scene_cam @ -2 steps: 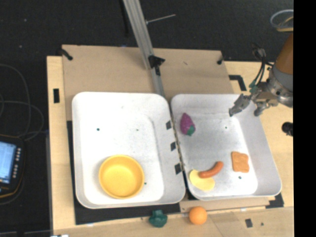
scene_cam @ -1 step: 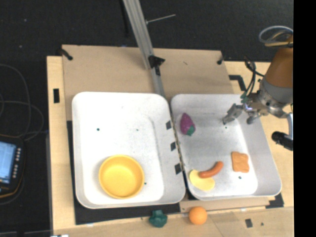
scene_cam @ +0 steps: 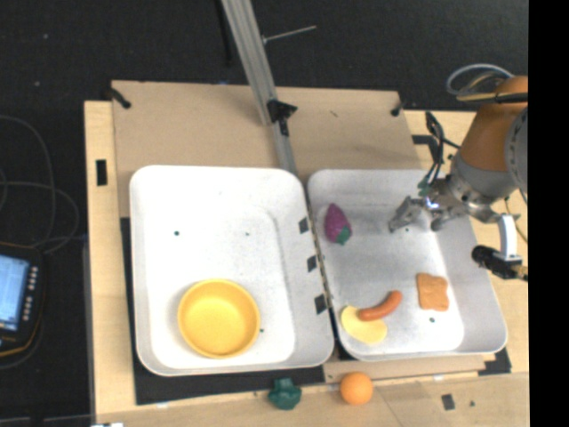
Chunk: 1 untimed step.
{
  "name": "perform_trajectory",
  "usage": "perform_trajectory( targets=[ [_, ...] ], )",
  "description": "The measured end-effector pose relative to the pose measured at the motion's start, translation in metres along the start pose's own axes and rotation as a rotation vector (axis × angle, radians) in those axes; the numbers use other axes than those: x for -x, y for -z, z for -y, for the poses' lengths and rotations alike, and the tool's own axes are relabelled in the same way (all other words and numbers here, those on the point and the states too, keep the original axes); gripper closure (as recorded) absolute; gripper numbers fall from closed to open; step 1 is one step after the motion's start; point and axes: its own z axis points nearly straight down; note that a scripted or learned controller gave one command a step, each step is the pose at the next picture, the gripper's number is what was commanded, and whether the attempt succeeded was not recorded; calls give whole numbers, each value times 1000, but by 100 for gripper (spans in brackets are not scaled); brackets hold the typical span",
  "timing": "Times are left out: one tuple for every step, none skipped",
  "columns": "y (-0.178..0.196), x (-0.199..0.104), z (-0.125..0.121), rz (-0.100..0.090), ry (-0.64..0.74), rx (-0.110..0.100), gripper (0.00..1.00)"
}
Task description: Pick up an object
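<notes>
- Nearest the camera, on the bench's front edge outside both bins, sit an orange ball point(scene_cam: 356, 388) and, just beside it at nine o'clock, a small green object point(scene_cam: 284, 394).
- The pincer point(scene_cam: 418, 215) hovers over the upper part of the right bin point(scene_cam: 480, 332), reaching in from three o'clock. Its two fingers look spread apart, with nothing between them: released and empty.
- The purple object point(scene_cam: 335, 223) lies at nine o'clock from the pincer, near it, close to the bin's left wall. Its long axis runs roughly twelve to six o'clock. It looks like the likeliest target, being almost level with the fingers.
- The orange block point(scene_cam: 432, 292) lies at six o'clock from the pincer, apart from it, almost directly below.
- The sausage point(scene_cam: 380, 306) lies at about seven o'clock, its long axis tilted from eight toward two o'clock. Its lower end touches or overlaps the pale yellow slice point(scene_cam: 364, 326).
- Farther out at eight o'clock, well apart, the yellow bowl point(scene_cam: 219, 318) rests upright in the left bin point(scene_cam: 160, 194).
- My judgement: nothing is lifted yet, and a short sideways move toward nine o'clock, then a descent, would meet the purple object.
</notes>
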Motion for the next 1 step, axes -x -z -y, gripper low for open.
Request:
perform_trajectory(
  targets=[
    [15, 1, -2, 3, 1, 7, 100]
  ],
)
